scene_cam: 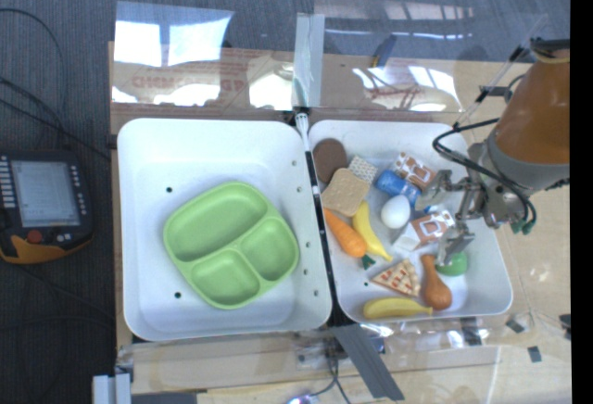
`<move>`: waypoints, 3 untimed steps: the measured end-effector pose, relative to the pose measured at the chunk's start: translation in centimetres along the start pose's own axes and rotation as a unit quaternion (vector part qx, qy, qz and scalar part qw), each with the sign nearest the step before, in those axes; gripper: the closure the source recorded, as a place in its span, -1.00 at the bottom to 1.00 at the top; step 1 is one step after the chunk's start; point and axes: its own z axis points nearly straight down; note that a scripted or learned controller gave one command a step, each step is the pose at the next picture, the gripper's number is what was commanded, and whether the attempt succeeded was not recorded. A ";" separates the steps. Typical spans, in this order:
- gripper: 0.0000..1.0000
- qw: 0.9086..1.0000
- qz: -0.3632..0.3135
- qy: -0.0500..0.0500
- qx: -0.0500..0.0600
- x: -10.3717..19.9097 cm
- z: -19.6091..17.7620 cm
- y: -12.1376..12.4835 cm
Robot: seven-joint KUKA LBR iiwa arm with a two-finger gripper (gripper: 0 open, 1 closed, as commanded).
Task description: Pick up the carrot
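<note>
**Carrot at the right bin's left edge, claw over the far side**

Camera view: The small orange toy carrot [346, 233] lies in the right-hand shallow white bin [486, 300], close to that bin's left wall, pointing at a slant with its thicker end toward the bin's middle. Just right of it, touching or nearly so, lies a yellow plastic banana [369, 233], and a tan ridged cracker-like piece [345, 193] sits just above it. A white toy egg [396, 211] rests further right.

The two-finger metal claw [460, 228] on the grey arm with the orange band [542, 115] hovers over the right half of the same bin, above a small red-and-white carton [430, 226] and a green round piece [453, 261]. It stands well apart from the carrot, with the banana and egg between them. Whether the claw is released or clenched cannot be told from this angle; nothing is visibly held.

The left-hand white bin [148, 152] holds a green three-compartment plastic plate [232, 245].
</note>
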 end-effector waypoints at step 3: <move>-1.00 0.961 0.275 -0.003 0.000 3.2 4.5 6.8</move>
